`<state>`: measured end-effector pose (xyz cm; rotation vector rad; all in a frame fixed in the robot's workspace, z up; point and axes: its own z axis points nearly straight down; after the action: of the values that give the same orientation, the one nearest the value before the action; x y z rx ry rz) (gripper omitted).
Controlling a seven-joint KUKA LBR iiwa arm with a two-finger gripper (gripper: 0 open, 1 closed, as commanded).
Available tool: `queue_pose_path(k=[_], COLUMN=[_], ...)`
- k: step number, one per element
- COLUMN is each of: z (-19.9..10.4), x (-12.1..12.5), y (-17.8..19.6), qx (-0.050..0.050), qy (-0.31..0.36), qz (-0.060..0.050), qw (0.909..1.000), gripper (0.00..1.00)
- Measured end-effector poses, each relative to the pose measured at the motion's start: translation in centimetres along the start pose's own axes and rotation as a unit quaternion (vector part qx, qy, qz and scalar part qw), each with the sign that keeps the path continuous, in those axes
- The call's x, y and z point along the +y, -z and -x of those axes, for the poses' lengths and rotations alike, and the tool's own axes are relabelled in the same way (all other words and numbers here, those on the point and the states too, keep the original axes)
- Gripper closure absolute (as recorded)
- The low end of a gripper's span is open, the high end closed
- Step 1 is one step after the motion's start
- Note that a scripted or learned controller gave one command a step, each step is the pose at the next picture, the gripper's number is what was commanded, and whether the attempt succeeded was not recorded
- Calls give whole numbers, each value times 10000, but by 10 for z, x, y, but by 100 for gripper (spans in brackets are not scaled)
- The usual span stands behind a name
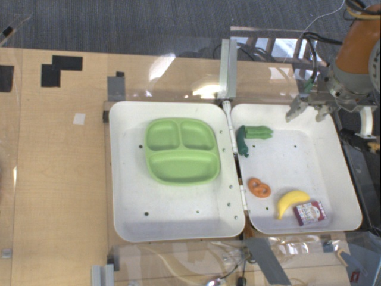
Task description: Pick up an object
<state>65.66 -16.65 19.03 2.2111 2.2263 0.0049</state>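
The right bin [333, 159] has open floor through its middle and far right, with the green toy [250, 137] against the dividing wall and the pretzel [259, 187], banana [292, 202] and packet [310, 213] crowding the near end. In the left bin [128, 177] the green tray [181, 150] takes the centre, leaving free room around it.

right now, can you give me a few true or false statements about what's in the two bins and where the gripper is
1. The green tray lies in the left bin. True.
2. The banana lies in the left bin. False: it is in the right bin, near its front edge.
3. The gripper holds the banana. False: it is open, up by the right bin's far edge, with nothing between its fingers.
4. The red packet lies right beside the banana. True.
5. The orange pretzel sits on the tray. False: it is on the right bin's floor, close to the divider.
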Motion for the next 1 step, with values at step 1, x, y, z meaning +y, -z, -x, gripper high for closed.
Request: queue_pose_path(k=[1], z=[39], x=[5], y=[27], qx=[-14], qy=[1033], qz=[18], qw=[9946], gripper=[0])
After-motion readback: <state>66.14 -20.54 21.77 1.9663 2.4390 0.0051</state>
